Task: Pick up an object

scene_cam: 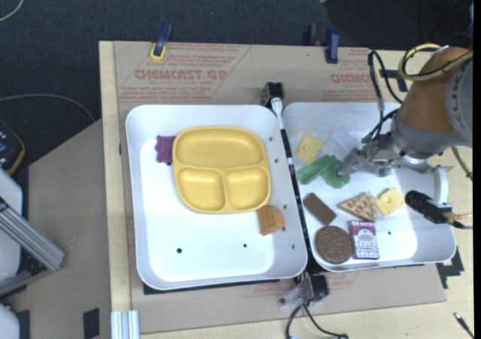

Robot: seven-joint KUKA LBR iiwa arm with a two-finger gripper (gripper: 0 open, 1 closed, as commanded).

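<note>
In the right bin (421, 243), my gripper (348, 170) is low over the floor, reaching in from the right. Its tip is at the right end of a green pod-shaped toy (317, 170), and I cannot tell whether they touch. A yellow cheese cube (309, 147) lies just beyond the green toy. A brown bar (319, 208), a pizza slice (359, 206) and a small cheese wedge (389, 201) lie nearer the front. At the front of the bin sit a round brown cookie (333, 243) and a red box (364, 240).
The left bin (150, 202) holds a yellow divided plate (222, 168), a purple piece (164, 149) at its left edge and an orange-brown bread piece (270, 219) by its front right corner. A dark divider (289, 172) runs between the bins.
</note>
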